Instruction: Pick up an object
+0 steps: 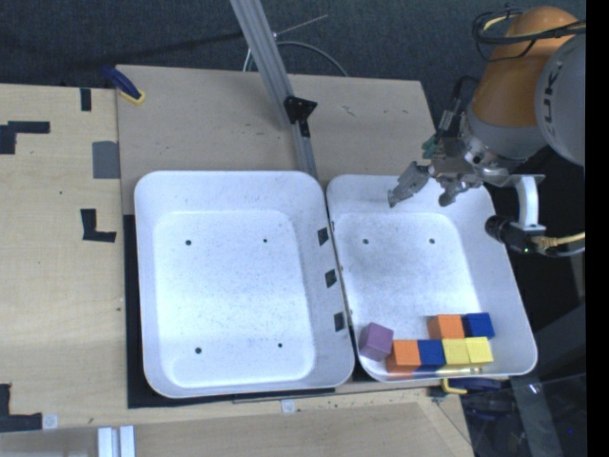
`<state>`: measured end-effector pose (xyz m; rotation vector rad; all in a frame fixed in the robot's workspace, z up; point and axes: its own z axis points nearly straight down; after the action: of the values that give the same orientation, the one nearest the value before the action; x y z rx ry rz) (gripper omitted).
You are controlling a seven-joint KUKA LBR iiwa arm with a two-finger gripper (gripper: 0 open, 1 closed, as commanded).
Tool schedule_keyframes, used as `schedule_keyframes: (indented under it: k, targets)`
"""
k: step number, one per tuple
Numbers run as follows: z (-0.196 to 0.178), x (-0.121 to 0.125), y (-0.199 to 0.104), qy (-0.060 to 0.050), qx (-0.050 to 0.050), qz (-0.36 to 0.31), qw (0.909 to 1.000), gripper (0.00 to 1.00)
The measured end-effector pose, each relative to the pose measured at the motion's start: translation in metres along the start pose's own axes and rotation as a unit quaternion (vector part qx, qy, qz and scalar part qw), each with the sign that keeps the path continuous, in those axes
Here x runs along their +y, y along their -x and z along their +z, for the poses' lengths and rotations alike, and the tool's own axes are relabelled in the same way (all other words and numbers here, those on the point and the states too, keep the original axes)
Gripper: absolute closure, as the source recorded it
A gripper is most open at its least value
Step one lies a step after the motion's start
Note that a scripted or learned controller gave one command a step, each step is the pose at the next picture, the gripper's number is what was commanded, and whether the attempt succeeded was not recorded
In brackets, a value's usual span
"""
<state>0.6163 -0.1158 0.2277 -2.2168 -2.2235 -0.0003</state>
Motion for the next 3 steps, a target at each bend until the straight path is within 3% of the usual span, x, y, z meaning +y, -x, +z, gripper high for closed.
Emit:
schedule_keyframes:
  k: [1, 2, 3]
  targets:
    - [0.056, 0.025, -0.018, -0.002, -0.001, 0.000, 1.0000, 0.00]
    - [0.134, 0.026, -0.027, -0.004, -0.001, 0.001, 1.0000, 0.00]
    - [0.119, 0.028, -0.028, 0.000, 0.000, 0.000, 1.0000, 1.00]
